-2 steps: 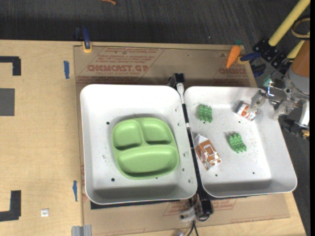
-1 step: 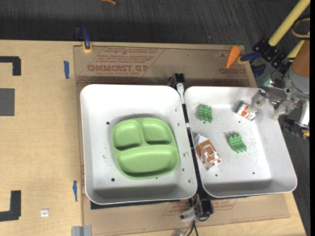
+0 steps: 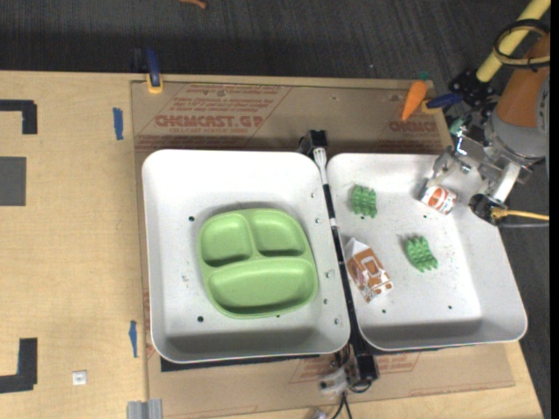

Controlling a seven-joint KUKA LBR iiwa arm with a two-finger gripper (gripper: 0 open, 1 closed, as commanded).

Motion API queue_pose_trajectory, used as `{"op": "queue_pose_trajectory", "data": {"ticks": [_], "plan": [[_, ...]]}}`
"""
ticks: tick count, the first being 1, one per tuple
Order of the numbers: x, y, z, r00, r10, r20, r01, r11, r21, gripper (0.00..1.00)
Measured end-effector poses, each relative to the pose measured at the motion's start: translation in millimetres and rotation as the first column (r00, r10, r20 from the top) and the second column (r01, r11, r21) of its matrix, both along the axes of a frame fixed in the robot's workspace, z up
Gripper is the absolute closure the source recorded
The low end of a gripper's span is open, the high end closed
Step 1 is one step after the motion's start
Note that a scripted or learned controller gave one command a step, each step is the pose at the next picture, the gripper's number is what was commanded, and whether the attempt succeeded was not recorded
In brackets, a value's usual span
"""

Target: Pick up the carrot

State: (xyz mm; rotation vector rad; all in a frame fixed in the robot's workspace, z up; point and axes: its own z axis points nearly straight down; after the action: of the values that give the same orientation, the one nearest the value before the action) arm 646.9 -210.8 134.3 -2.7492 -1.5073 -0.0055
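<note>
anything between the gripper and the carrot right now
Nothing visible blocks the way. The carrot lies on the brown board beyond the right bin's far rim, while the gripper hangs inside that bin near a small orange-and-white item.

We have one fixed camera above the bench, looking down at a slant. It sits far enough back to take in both white bins whole, plus bare bench to one side and a strip of dark floor beyond the bench's far edge. The gripper enters at the frame's right; from it, the near bin lies just below and the far bin well off toward the frame's left.
</note>
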Motion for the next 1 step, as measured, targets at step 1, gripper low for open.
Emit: {"op": "queue_pose_trajectory", "data": {"ticks": [1], "plan": [[0.5, -1.4, 11.2, 1.000, 0.002, 0.002, -0.002, 1.000, -0.005, 1.00]]}}
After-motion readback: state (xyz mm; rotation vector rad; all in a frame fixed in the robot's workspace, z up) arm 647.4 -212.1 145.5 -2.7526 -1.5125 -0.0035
